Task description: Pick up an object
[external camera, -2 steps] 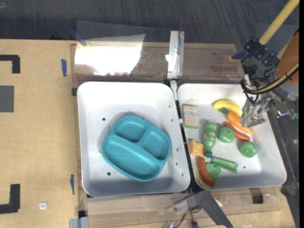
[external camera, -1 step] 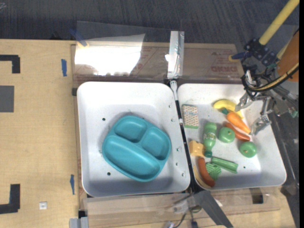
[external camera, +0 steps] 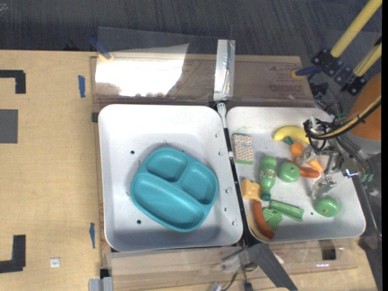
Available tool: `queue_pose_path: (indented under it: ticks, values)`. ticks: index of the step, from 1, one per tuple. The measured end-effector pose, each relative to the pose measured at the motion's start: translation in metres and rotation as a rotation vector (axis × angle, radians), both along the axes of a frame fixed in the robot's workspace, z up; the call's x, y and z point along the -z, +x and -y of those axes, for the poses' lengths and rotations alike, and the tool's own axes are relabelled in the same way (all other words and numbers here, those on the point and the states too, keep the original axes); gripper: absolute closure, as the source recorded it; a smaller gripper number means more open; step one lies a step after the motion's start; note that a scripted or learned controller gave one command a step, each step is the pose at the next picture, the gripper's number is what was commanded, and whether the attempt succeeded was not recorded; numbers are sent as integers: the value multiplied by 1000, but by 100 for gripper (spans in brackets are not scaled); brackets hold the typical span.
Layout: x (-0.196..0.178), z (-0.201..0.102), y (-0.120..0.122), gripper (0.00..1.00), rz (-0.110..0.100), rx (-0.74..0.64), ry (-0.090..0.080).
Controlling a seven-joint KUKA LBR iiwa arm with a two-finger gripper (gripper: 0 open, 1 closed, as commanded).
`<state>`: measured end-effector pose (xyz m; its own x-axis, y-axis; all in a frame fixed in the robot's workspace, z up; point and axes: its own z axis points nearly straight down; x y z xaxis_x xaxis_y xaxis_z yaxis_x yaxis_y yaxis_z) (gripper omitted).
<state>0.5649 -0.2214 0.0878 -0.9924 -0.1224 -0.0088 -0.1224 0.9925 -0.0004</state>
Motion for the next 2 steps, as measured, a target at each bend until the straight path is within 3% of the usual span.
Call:
queue_pose_path:
  ticks: [1, 2]
  values:
    - [-10, -2, 4, 100, 11, -2, -1]
    - [-89, -62, 31, 100, -3, 109, 2]
